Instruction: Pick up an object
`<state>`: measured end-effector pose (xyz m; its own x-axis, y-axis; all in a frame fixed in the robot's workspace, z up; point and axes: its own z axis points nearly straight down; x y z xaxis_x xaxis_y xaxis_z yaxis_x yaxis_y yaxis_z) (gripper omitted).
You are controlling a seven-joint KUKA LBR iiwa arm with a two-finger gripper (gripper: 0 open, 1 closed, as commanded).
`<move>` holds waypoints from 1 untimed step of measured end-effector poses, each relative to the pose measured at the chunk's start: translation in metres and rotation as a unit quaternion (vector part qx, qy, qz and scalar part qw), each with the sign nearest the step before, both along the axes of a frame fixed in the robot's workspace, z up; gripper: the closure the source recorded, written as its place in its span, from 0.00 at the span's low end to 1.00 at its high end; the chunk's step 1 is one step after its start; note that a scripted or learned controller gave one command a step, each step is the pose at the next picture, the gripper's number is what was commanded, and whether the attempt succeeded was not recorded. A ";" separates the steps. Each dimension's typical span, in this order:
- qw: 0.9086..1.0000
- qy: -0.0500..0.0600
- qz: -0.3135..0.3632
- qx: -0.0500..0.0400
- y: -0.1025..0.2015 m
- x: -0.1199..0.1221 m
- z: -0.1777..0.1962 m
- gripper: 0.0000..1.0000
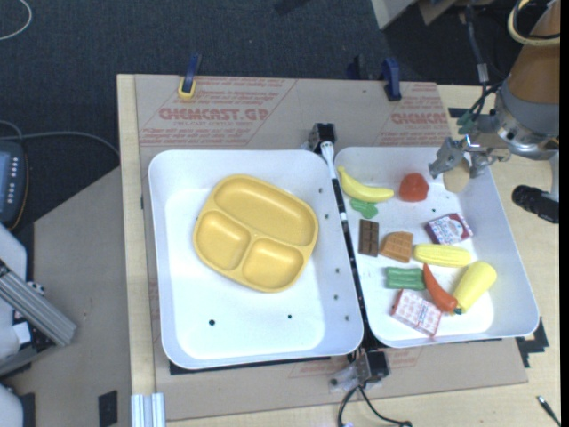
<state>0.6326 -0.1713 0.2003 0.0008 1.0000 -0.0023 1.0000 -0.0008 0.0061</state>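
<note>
The right bin [511, 265] holds several toy foods: a banana [364, 188], a red tomato [412, 187], a brown chocolate bar [368, 237], an orange cracker [397, 245], a red-and-white packet [447, 229], a yellow corn cob [443, 255], a green piece [404, 278], a red pepper [438, 290], a yellow squash [474, 283] and a pink checked packet [416, 312]. My gripper [460, 165] hangs over the bin's far right corner, fingers spread open. A small beige object [455, 181] lies just below them, not clamped.
The left bin [178, 310] holds a yellow divided plate [256, 231]. A black clip [324, 136] sits at the far end of the rim shared by the bins. Blue clamps [389, 76] hold the cardboard base at the back edge. Cables run at the far right.
</note>
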 end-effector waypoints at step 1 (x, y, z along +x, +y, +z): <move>1.000 0.000 0.001 0.000 0.000 0.001 0.027 1.00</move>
<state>0.6337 -0.1715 0.2273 -0.0006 1.0000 -0.0018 1.0000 0.0006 0.0058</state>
